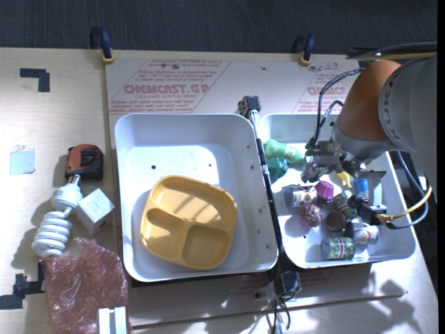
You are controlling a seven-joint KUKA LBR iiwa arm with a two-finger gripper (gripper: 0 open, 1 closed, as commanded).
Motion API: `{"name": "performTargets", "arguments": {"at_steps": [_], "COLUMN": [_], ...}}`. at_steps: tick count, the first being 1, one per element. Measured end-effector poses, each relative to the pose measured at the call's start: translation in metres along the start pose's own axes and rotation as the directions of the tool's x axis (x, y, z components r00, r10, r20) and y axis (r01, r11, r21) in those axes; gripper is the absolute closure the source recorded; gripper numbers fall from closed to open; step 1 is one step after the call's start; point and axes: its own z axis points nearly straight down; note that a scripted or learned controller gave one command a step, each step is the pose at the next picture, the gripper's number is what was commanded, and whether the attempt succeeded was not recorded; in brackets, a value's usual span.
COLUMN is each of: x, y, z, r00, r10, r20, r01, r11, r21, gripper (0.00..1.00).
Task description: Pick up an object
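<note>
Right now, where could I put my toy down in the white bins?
The left bin has bare floor behind the yellow tray, toward its back wall. The right bin is crowded with small toys, with the arm's hand over them.

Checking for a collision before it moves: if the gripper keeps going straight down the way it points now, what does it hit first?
Most likely the magenta block, which lies just below the gripper among the small items in the right bin. Depth is hard to judge from this slanted view, so the yellow piece beside it could come first.
</note>
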Motion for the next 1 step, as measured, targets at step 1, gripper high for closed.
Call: {"name": "performTargets", "arguments": {"at_steps": [1], "x": [0.0], "y": [0.0], "z": [0.0], "r00": [1.0], "r10": [0.0], "r20": [0.0], "r01": [0.0], "r11": [1.0], "r21": [0.0], "gripper": [0.0]}}
